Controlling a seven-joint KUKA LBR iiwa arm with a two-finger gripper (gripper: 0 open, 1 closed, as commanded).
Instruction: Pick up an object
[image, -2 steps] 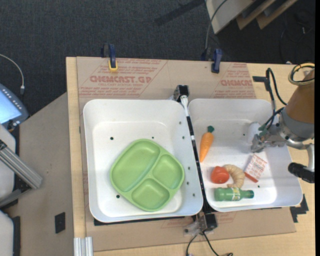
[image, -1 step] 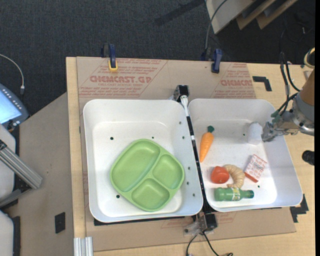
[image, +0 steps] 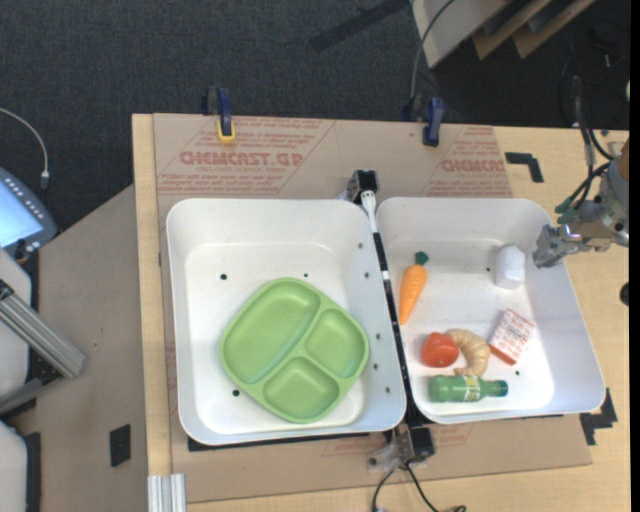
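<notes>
Two white bins (image: 190, 300); claw (image: 552, 245) beside right rim.

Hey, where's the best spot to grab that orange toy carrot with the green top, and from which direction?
Probably mid-body on the orange toy carrot with the green top, coming straight down with the fingers closing across its width. It lies flat in the right white bin, nearly upright in the picture, and apart from the red tomato-like toy below it, so both flanks look free.

Both white bins (image: 190, 300) look like smooth, faintly glossy plastic. The green divided plate (image: 294, 348) at lower centre is matt plastic. The desk (image: 300, 150) wears brown printed cardboard. The carrot (image: 412, 287) looks like smooth plastic.
</notes>
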